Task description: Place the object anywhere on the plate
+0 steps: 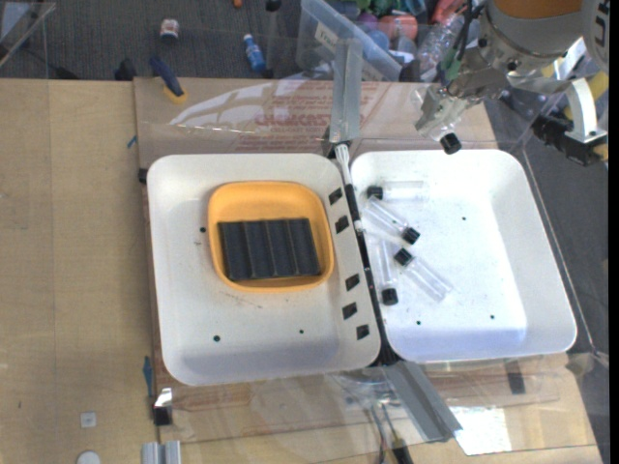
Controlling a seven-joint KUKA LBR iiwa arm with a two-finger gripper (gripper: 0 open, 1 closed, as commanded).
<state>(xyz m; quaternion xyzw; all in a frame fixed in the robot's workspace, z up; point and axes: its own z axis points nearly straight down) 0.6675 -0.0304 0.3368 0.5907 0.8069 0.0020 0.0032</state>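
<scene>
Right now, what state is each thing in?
Gripper: above the right bin's far edge, a clear tube with a black cap between its fingers.
Plate: in the left bin, upright, a dark ridged block on it.
Tubes: lying flat in the right bin, capped.

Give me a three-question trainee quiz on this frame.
1. True or false: the orange plate sits in the right bin.
2. What lies on the plate? A) a dark ribbed slab B) a clear tube C) nothing
3. Fill in: the clear tubes with black caps lie in the ____ bin.

Key: 1 false, it sits in the left bin. 2 A. 3 right. The tool holds a black-capped tube above the right bin's far rim.
</scene>
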